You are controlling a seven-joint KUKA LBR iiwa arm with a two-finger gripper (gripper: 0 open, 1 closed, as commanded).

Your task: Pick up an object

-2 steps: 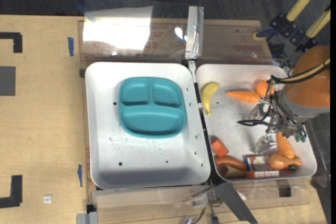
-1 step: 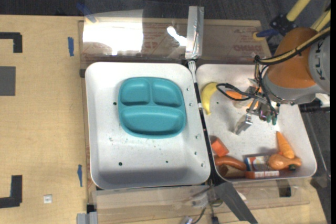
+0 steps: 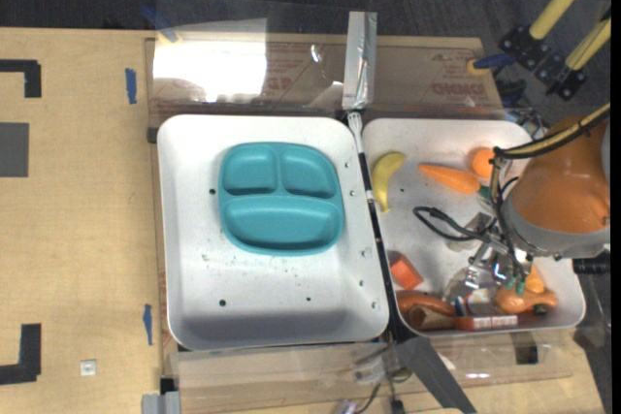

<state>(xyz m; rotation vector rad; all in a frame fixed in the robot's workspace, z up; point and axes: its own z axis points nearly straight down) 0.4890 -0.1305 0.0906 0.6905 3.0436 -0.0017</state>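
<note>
two white bins sit side by side on the bench. the left bin carries a teal tray with three compartments, and nothing lies in them. the right bin is where the pickable things are: a banana close to the wall shared with the left bin, a carrot toward the far side with an orange ball just beside it, a red piece near the shared wall further forward, a brown sausage-like piece along the near rim, and a small orange toy by the near right corner. the arm, orange band prominent, reaches over the right bin from the right, and the gripper hangs low over the near half of that bin, close above the sausage-like piece and beside the small orange toy. cables and metal parts clutter that spot, so whether the pincer is apart, together or clamped on anything cannot be told. as a judgement, the task looks partway along: the arm is already down among the objects, so the approach seems made, but no object can be seen lifted clear of the bin floor or plainly caught by the pincer. what is left, as far as this shows, is a firm close on one of the near pieces and a lift up out of the bin with it still held.
</note>
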